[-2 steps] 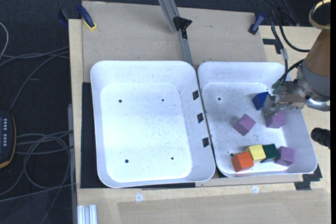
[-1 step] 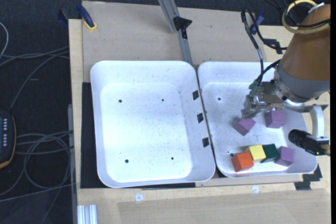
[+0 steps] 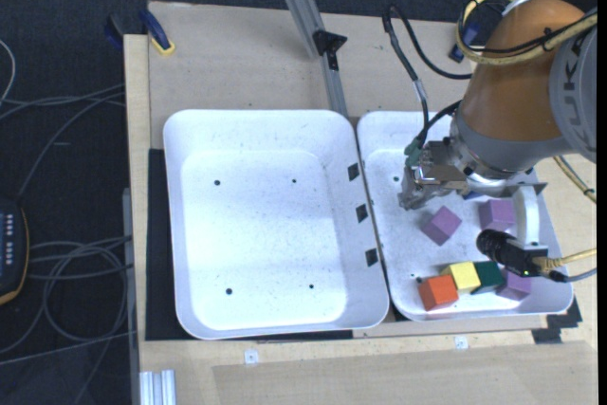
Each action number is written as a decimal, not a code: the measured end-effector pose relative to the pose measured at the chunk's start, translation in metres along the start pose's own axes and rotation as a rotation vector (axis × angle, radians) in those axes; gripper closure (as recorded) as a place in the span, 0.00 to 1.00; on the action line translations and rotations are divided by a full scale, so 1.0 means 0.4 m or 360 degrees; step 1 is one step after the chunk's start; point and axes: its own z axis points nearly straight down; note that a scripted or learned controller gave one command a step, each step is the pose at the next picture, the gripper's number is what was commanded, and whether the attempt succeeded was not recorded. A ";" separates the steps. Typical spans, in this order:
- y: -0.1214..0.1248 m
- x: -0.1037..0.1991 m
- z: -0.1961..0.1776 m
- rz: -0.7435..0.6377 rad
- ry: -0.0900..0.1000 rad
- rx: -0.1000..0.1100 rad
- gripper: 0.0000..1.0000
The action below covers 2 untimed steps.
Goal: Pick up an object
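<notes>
Camera view, looking down: your gripper point(image 3: 414, 194) hangs over the left part of the right bin point(image 3: 379, 133), near the edge it shares with the left bin point(image 3: 190, 138). Whether it is parted or pressed together, you cannot tell from here; nothing shows between them. Just beside it, toward the bin's middle, lies a purple block point(image 3: 441, 225), apart from the tips. Along the bin's near edge you have an orange block point(image 3: 438, 291), a yellow block point(image 3: 465, 276) and a green block point(image 3: 489, 275) in a row.
</notes>
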 end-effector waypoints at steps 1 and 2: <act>0.012 0.140 0.042 0.0003 0.0000 0.0008 1.00; 0.007 0.253 0.029 0.0004 -0.0001 0.0003 1.00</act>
